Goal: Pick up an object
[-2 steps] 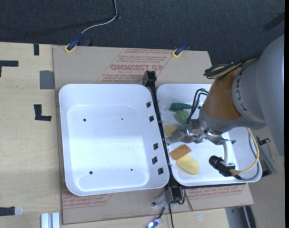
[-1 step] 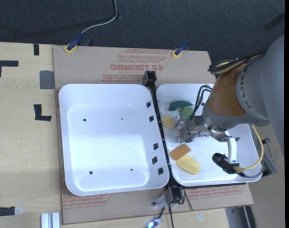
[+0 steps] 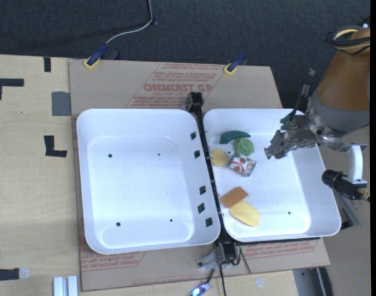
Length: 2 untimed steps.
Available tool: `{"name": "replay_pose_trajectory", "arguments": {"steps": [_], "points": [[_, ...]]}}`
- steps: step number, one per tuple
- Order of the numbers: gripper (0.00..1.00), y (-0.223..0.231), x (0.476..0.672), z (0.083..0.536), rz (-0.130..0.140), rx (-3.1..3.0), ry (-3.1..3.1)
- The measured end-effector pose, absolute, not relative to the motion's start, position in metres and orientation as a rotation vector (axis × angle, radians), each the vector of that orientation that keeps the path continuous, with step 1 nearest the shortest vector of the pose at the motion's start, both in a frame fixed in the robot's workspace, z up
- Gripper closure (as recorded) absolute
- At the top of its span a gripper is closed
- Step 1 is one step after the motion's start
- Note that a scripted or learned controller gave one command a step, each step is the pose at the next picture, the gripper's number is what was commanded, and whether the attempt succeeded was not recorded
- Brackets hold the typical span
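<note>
Hovering over the right bin point(image 3: 311, 224), the tool point(image 3: 275, 148) looks dark and blurred; whether it is apart or together I cannot tell; broccoli point(image 3: 243, 145) sits near.

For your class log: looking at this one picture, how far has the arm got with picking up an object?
Done: the gripper has reached over the right bin. In hand: nothing visible between its fingers; it sits right of the broccoli and can. Left: closing on an item and lifting it. All items, including the yellow piece, lie on the bin floor.
</note>
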<state>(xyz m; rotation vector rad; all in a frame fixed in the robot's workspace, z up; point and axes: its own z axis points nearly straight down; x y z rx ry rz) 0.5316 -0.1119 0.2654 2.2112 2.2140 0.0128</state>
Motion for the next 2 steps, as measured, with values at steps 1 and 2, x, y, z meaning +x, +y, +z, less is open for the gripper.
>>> {"name": "replay_pose_trajectory", "arguments": {"steps": [1, 2], "points": [[1.00, -0.131, 0.546, 0.208, -0.007, 2.225, 2.222], [1.00, -0.125, 0.673, 0.238, 0.008, 2.209, 2.222]]}}
